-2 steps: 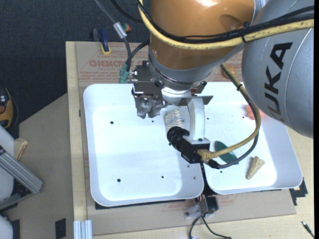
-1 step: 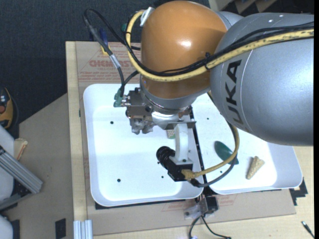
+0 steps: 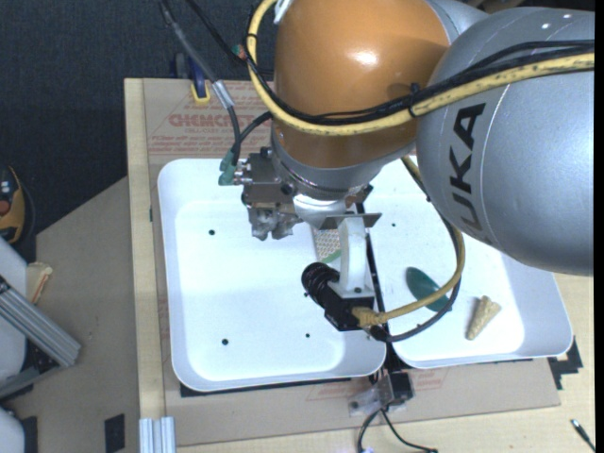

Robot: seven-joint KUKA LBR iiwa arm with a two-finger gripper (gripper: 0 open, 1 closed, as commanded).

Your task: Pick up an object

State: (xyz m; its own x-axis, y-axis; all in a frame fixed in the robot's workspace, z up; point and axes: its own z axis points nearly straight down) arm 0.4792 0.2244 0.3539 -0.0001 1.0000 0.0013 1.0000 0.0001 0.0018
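Note:
Two objects lie in the right bin [image 3: 543, 343]: a dark green flat piece [image 3: 422, 284] near the bin's left side and a beige cone [image 3: 483, 316] towards the front right. My gripper [image 3: 327, 243] hangs under the big orange wrist, over the right part of the left bin [image 3: 217, 281] close to the wall between the bins. It sits to the left of the green piece and apart from it. The arm hides the back of both bins. I see nothing held in the gripper.
The bins rest on a brown board [image 3: 151, 159] with red print at the back. The grey arm covers the upper right. An aluminium rail [image 3: 38, 324] and other gear stand off the bench at the left.

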